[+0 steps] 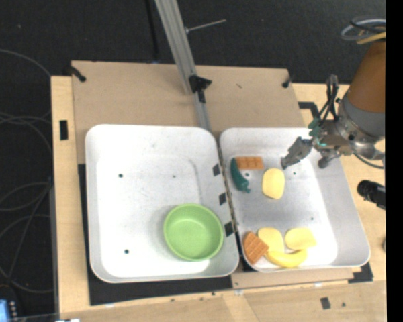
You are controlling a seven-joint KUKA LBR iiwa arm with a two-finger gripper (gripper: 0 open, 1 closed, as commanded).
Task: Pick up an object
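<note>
My gripper (309, 157) hovers over the upper right part of the right bin (336, 200), fingers spread open with nothing between them. Just below and left of it lies a pale yellow rounded piece (273, 183). Further left are an orange block (248, 163) and a small teal item (240, 178) near the bin's left wall. At the bin's front edge sit two yellow lumps (299, 237), a yellow banana (285, 258) and an orange ridged piece (255, 247).
The left bin (121, 180) holds a green bowl (193, 231) in its front right corner. A grey metal pole (178, 39) slants up from between the bins at the back. Cables hang by the arm's wrist (332, 106).
</note>
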